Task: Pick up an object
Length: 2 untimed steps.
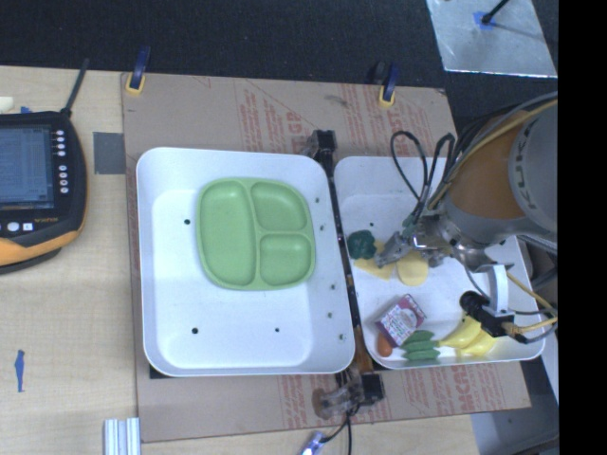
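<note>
I see the hand [392,248] low in the right bin [379,180] — fingers apart, over a yellow piece [412,272], beside the green ball [361,245]; green plate [255,232] in left bin [161,254].

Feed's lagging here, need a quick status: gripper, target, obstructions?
Gripper low in right bin, by green toy and yellow pieces. Nothing seen held. Banana, pink packet crowd nearby.

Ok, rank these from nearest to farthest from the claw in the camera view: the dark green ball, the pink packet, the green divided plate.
Measured from the claw:
1. Dark green ball, just to the claw's left in the right bin.
2. Pink packet, below the claw, nearer the bin's front edge.
3. Green divided plate, over in the left bin.
</note>
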Available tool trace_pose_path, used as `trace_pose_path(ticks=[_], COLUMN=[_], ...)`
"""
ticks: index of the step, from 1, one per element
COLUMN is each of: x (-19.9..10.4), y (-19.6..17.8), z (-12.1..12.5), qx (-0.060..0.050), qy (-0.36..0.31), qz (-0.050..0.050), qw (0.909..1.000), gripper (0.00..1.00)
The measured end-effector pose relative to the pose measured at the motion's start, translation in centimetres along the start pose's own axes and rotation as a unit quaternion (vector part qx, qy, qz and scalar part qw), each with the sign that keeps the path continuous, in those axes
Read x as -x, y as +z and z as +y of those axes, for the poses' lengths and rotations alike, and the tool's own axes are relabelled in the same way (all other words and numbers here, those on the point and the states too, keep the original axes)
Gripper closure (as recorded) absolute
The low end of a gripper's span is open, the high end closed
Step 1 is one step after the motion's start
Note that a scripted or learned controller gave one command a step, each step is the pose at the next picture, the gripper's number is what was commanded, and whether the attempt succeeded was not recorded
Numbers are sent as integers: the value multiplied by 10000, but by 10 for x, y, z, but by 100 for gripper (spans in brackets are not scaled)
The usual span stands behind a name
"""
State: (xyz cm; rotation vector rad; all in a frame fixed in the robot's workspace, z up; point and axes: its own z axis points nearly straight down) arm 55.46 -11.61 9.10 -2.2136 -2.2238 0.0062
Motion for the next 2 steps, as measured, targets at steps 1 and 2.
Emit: trace_pose_path(ticks=[1,2], x=[1,-87], y=[-10,-101], z=[0,7], qx=[-4,16], qy=[-11,-2], qz=[-6,8], qw=[10000,10000], gripper=[100,100])
